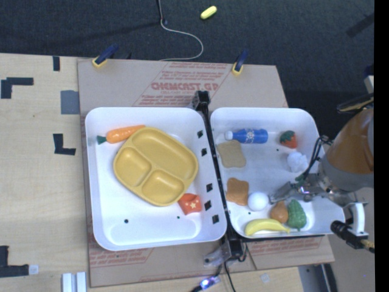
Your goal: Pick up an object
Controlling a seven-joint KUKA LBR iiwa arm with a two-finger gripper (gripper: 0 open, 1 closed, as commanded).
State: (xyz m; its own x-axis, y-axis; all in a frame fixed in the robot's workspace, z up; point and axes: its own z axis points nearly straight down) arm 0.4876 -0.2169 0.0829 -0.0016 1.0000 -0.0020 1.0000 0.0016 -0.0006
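I work in a robotics lab — two white bins [97, 163] sit on cardboard [182, 84] clamped to a bench [36, 181]. Toy food fills them — a plastic banana [266, 226], a carrot [123, 133].

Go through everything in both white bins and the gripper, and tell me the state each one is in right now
Yellow plastic divided tray: lying flat in left bin, tilted askew.
Orange toy carrot: lying on its side, touching tray edge.
Blue bottle with white cap: lying on its side in right bin.
Yellow toy banana: lying flat at near wall.
Two-finger gripper: lowered into right bin, holding nothing visible.
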